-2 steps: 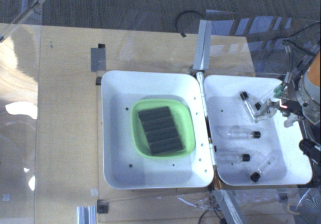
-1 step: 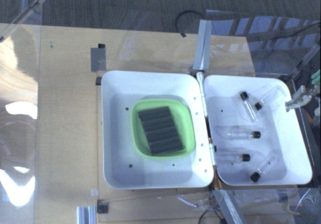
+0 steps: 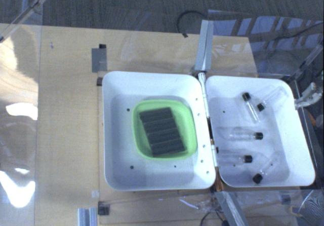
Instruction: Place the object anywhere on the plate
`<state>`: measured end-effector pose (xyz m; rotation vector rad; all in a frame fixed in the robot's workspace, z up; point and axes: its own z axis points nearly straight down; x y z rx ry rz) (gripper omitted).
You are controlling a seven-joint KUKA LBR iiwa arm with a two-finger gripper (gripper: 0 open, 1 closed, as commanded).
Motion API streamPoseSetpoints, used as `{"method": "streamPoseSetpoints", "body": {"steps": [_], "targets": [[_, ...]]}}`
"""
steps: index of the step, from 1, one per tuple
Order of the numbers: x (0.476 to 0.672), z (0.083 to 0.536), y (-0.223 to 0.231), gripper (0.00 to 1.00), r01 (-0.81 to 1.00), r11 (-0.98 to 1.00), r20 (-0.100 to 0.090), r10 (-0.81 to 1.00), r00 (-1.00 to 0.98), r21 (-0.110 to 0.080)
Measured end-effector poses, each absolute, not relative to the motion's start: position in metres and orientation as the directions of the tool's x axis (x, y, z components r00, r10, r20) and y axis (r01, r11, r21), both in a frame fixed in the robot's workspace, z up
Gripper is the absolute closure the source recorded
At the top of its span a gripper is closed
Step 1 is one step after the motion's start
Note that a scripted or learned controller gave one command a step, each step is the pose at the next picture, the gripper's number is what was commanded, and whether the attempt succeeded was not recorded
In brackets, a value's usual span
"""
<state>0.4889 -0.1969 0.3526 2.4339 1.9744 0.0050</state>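
Note:
A light green square plate (image 3: 140, 144) sits in the left white bin (image 3: 119, 118). A dark grey ribbed block (image 3: 162, 132) lies flat on the plate, turned slightly clockwise. The right white bin (image 3: 298, 159) holds several clear plastic tubes with black caps, among them one at the top (image 3: 249, 106), one in the middle (image 3: 245, 134) and one near the front (image 3: 265, 171).
A grey metal bar (image 3: 204, 47) rises behind the seam between the two bins. A small grey bracket (image 3: 99, 59) stands on the wooden bench behind the left bin. Glare covers the bench at the far left.

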Motion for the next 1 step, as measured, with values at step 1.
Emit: {"method": "streamPoseSetpoints", "body": {"steps": [1], "targets": [[0.4915,0.3071,-0.1970,0.00,0.972,-0.234,-0.001,0.972,0.234,0.005]]}}
